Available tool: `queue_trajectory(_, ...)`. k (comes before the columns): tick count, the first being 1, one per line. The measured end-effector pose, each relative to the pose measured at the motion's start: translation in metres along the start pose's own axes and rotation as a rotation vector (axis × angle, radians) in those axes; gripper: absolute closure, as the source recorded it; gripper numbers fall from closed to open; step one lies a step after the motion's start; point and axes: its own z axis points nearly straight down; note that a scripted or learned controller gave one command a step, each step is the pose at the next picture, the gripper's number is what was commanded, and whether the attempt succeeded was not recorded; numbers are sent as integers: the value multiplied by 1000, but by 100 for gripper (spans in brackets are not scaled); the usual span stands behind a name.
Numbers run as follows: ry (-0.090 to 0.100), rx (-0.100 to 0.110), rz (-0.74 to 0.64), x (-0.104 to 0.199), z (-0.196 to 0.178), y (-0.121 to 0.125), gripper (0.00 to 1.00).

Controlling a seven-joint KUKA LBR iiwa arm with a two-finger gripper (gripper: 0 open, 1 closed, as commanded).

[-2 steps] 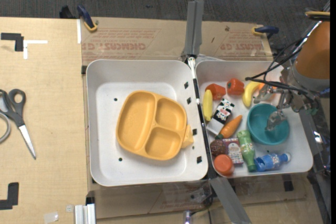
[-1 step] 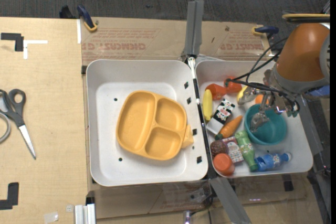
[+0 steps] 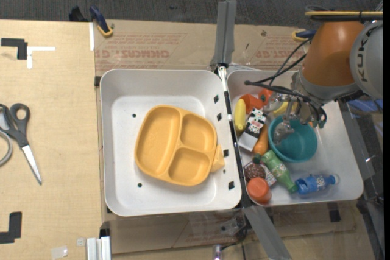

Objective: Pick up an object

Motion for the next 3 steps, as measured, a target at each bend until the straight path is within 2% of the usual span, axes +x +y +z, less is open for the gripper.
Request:
queue_trajectory(1, -3, 3, 107, 37, -2, 18, 0)
queue_trajectory(2, -2, 4, 36, -47, -1, 24, 0)
queue_trajectory(3, -30, 6, -20, 7, -9, -22, 0)
